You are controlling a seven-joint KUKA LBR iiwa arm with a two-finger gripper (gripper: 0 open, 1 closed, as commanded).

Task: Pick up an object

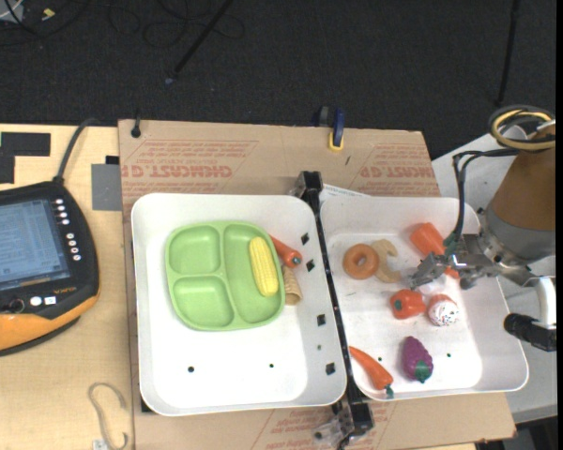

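Observation:
My gripper hangs low over the right bin, reaching in from the right. It sits between an orange block just behind it and a red pepper just in front. A white ball with red specks lies right of the pepper. To the gripper's left are a brown donut and a beige piece. Nearer the front edge lie a purple eggplant and an orange carrot. I see nothing lifted off the bin floor.
The left bin holds a green divided plate with a yellow corn cob on it. A small orange piece and a beige piece lie beside the plate. A black divider separates the bins. A tablet rests far left.

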